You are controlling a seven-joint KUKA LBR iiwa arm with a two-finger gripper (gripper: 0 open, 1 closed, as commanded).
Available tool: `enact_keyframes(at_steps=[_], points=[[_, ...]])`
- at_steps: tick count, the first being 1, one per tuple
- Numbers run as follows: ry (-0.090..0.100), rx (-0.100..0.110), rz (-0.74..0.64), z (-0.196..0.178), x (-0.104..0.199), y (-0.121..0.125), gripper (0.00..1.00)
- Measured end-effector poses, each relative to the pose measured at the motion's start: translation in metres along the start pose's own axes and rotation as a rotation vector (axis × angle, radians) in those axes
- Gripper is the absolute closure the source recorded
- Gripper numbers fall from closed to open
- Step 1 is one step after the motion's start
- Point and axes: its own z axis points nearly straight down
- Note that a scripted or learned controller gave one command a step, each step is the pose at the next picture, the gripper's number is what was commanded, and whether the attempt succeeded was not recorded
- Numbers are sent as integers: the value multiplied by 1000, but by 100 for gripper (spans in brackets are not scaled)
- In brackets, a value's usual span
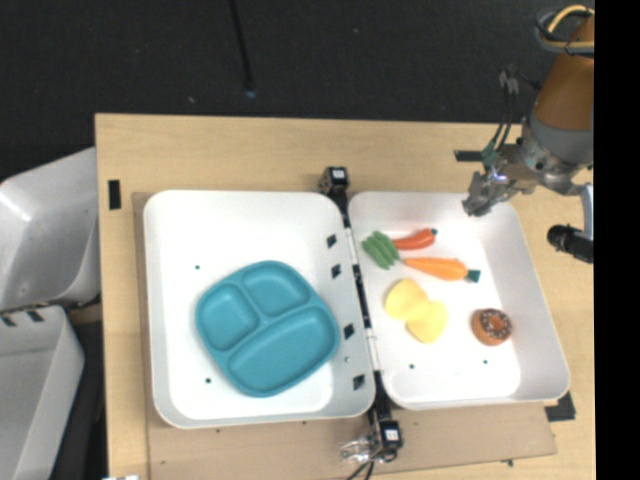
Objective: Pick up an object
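- So, the gripper (480,200) is hanging over the far right corner of the right bin (535,298), right around its rim. It's small and dark from this angle, so I honestly can't tell how far apart it's set, and I don't see anything caught in it.
- Behind it, the arm (562,103) comes in from the right, with the orange band sitting above the grey wrist.
- Closest things to it: a small red-orange toy carrot (414,238) and a longer orange toy carrot (437,266) lying side by side in the far half of the right bin, both well apart from the gripper.
- A green leafy toy piece (380,249) sits at the left ends of those carrots, touching or nearly so.
- Just nearer the camera, two yellow rounded toy pieces (416,310) overlap each other.
- A brown doughnut with sprinkles (491,326) sits on its own to their right.
- The left bin (170,268) has a teal divided plate (265,326) with three compartments, lying flat.
- Both bins sit side by side on the light wooden worktop (250,148).
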Motion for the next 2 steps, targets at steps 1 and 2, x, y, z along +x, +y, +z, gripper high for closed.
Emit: enact_keyframes(at_steps=[1, 2], points=[[-1, -1, 0, -55, -2, 2, 100], [2, 5, -2, -62, 47, -16, 100]])
